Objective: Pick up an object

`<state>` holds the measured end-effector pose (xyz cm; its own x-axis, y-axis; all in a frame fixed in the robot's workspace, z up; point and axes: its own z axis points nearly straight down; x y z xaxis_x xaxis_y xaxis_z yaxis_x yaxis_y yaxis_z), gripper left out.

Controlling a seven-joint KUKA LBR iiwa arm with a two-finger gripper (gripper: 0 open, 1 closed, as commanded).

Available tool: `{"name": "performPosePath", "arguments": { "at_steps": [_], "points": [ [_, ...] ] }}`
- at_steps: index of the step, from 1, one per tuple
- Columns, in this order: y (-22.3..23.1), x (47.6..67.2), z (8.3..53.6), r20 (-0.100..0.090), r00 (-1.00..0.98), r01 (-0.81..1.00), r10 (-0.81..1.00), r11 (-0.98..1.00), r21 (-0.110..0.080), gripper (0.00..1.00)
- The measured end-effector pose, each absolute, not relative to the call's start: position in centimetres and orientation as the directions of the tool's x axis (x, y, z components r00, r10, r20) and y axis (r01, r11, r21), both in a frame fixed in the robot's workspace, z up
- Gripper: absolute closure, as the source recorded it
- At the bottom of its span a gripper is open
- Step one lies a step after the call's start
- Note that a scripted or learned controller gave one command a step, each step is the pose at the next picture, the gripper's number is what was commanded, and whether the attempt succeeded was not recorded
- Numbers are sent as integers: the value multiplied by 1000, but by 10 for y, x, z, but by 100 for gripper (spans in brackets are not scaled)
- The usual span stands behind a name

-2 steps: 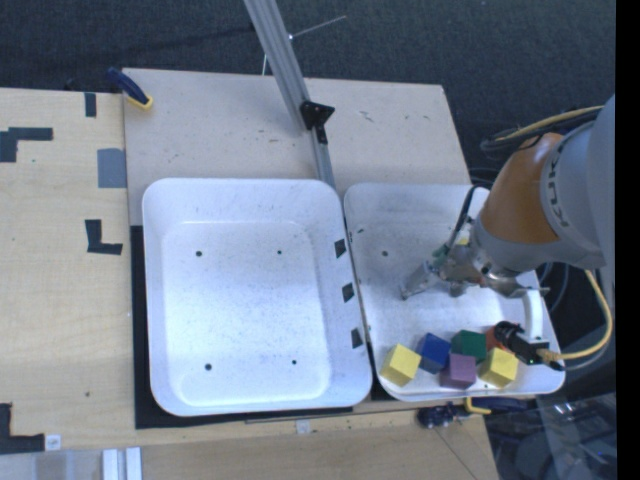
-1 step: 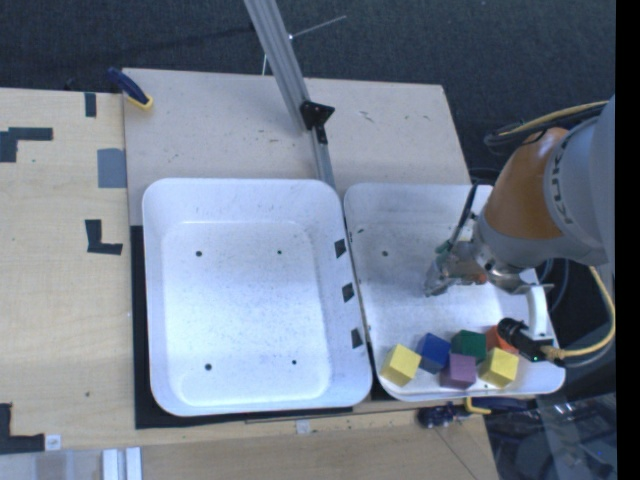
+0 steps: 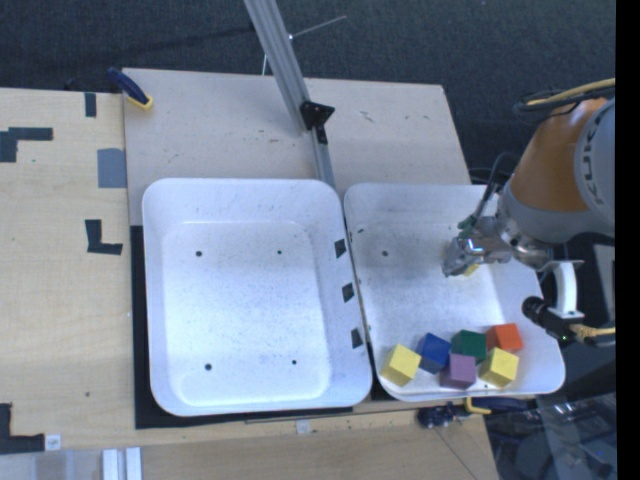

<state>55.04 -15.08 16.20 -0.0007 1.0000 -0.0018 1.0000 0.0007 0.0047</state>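
Observation:
Several small blocks lie in a cluster at the near end of the right bin point(image 3: 400, 230): a yellow block point(image 3: 402, 364), a blue block point(image 3: 434, 351), a green block point(image 3: 468, 344), a purple block point(image 3: 461, 369), an orange block point(image 3: 506, 337) and a second yellow block point(image 3: 501, 367). My gripper point(image 3: 462, 259) hangs over the middle right of that bin, well behind the blocks and apart from them. Its fingers point down toward the bin floor, and I see no block between them.
The left bin point(image 3: 160, 268) sits beside the right one, with black clips along the shared edge. A slanted metal pole point(image 3: 283, 53) rises from behind the bins. A blue and yellow tool point(image 3: 130, 88) lies at the bench's far left corner.

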Motion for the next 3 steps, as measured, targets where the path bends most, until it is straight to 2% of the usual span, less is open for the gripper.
{"name": "performPosePath", "arguments": {
  "at_steps": [2,3],
  "points": [
    [-160,548,261,-2,-2,1000,1000,2,5,100],
    [-105,558,248,1,-6,1000,1000,6,-1,100]
  ]
}}
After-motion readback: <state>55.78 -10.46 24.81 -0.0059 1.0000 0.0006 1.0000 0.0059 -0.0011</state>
